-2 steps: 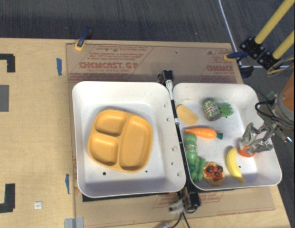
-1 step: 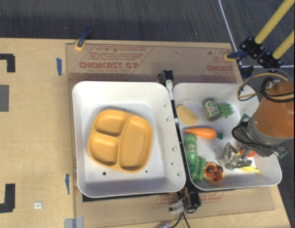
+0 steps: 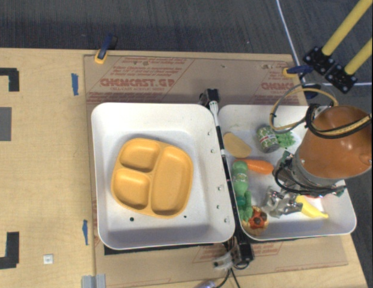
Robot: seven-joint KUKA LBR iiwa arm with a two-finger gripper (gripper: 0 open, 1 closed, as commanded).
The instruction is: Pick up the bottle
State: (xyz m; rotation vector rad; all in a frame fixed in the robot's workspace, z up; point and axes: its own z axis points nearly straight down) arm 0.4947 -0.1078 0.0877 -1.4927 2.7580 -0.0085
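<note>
From the camera above the bench, the arm [image 3: 333,143] hangs low over the right bin [image 3: 348,218], its orange band hiding much of that bin's middle. The gripper [image 3: 281,203] points down into the clutter, presumably because that is where the small items are gathered. Whether its grip is released or clenched I cannot tell; the metal parts blur together.

The bottle [image 3: 241,183], green and lying on its side, rests along the right bin's left wall, just left of the gripper and apparently not touched by it. Also in the right bin: a carrot [image 3: 259,166] just beside the bottle's upper end, a tan oval piece [image 3: 236,144] above it, a small can [image 3: 267,138], a red-and-yellow item [image 3: 256,218] below the bottle, and a yellow item [image 3: 312,210] right of the gripper.

The left bin [image 3: 108,161] holds a yellow divided plate [image 3: 153,176], lying flat at its middle.
</note>
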